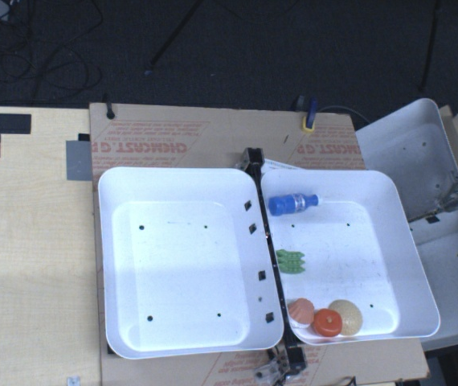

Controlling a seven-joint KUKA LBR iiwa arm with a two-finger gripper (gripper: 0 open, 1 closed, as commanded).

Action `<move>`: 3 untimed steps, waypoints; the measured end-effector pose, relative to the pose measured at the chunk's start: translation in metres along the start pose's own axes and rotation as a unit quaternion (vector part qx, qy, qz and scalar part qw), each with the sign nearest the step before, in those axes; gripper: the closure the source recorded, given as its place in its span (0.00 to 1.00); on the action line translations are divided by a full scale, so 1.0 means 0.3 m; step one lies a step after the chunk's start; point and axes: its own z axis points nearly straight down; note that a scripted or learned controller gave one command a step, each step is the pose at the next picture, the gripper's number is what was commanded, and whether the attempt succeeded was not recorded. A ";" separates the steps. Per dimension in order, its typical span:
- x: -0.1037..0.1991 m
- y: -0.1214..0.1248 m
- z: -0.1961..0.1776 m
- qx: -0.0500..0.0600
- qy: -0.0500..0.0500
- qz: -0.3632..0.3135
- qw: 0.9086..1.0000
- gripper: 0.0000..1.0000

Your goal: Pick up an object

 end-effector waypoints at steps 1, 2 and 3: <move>0.002 -0.047 0.253 0.002 0.001 0.000 1.000 1.00; -0.004 -0.129 0.045 -0.004 -0.001 0.000 1.000 1.00; 0.000 -0.127 0.160 0.000 0.000 0.000 1.000 1.00</move>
